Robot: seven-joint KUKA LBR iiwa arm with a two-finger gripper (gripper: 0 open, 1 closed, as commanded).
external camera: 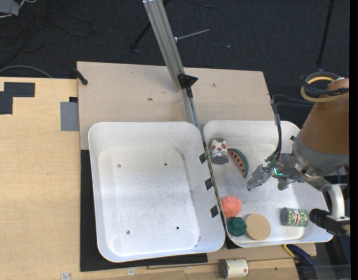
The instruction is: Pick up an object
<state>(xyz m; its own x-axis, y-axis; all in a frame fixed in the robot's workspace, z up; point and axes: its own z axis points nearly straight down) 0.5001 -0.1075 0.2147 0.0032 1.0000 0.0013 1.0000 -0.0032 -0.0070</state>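
My gripper (270, 179) hangs low over the middle of the right bin (258, 134), open, with nothing between its fingers. To its left a watermelon slice toy (241, 162) lies beside a small brown and white can (218, 150). A pink ball (231, 205), a dark green lump (237, 226) and a tan disc (259, 227) crowd the bin's front left corner. Front right of the gripper, a green and white can (294, 217) lies on its side. The gripper touches none of them.
The left bin (109, 139) adjoins the right one along a divider with black clips (207, 183). A slanted aluminium rail (167, 45) rises behind the bins. A small cylinder (233, 267) lies on the bench in front of the right bin.
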